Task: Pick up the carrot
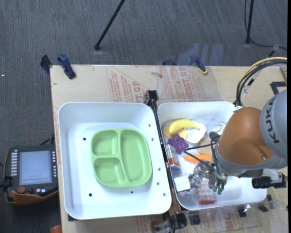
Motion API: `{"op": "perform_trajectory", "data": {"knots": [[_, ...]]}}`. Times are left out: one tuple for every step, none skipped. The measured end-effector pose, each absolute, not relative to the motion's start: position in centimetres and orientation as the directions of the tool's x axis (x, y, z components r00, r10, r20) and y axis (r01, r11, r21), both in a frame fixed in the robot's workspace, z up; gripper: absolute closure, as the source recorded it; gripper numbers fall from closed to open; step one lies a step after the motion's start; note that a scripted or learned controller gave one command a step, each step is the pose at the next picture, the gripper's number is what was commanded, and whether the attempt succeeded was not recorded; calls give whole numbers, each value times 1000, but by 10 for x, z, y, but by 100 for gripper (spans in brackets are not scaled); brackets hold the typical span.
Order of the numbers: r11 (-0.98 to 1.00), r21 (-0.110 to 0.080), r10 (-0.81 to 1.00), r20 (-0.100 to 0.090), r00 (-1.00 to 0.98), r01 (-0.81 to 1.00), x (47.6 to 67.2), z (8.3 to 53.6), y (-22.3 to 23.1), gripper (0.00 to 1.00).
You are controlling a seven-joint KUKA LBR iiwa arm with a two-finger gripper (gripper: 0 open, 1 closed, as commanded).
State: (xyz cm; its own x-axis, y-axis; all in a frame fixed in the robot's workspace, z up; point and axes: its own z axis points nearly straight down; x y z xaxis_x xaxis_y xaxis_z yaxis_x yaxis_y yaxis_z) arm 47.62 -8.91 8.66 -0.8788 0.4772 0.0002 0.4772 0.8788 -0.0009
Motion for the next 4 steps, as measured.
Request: {"op": "perform_trajectory", "data": {"knots": [[875,-8,483,-25,-875,484,481,91,-99,0],[716,0,698,-1,-716,698,565,87,-91,0],[720,-1,694,1,-720,694,565,96,-90,100],[430,4,903,-3,-430,903,567,223,-67,100]]}}
